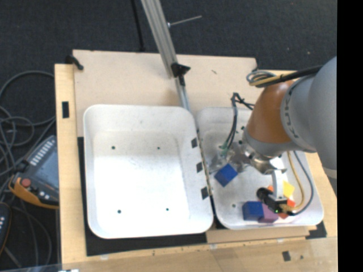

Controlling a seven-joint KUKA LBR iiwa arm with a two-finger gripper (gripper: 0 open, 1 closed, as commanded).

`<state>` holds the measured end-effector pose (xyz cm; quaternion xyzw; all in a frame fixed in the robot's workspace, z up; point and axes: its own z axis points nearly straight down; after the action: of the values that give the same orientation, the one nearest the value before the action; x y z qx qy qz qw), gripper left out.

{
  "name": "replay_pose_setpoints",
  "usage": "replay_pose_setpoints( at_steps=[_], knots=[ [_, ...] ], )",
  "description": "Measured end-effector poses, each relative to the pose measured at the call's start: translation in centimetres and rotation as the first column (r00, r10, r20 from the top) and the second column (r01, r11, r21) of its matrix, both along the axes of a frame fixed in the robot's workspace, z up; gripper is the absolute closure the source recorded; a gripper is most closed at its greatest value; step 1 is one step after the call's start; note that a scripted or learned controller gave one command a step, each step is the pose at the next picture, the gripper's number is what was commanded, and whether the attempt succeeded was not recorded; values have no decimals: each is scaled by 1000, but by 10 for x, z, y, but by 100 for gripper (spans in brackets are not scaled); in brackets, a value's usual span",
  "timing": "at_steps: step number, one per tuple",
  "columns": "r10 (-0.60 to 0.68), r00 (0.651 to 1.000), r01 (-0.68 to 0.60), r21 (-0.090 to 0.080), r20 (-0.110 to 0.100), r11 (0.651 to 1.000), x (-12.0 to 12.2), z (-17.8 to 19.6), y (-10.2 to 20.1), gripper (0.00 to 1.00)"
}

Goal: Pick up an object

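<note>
My gripper [225, 162] hangs over the left part of the right bin [227, 123], close to the wall shared with the other bin. A blue cube [226, 175] sits right at the gripper's tip, tilted; I cannot tell whether it is gripped or just lying under it. The grey and orange wrist [271, 123] covers the middle of that bin. Near the bin's front edge lie a darker blue block [252, 210] and a purple piece [267, 216] touching it. A yellow piece [288, 188] and a small orange piece [282, 200] lie at the front right.
The left bin [142, 169] stands beside the right one, their rims touching. A slanted aluminium post [161, 33] rises from the bench behind the bins. Cables and a pendant [34, 180] lie off the bench to the left.
</note>
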<state>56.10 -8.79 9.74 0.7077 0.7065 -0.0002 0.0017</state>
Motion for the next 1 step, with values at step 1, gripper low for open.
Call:
replay_pose_setpoints(
  at_steps=[1],
  knots=[
    [5,1000,-5,1,8,1000,14,105,10,0]
  ],
)
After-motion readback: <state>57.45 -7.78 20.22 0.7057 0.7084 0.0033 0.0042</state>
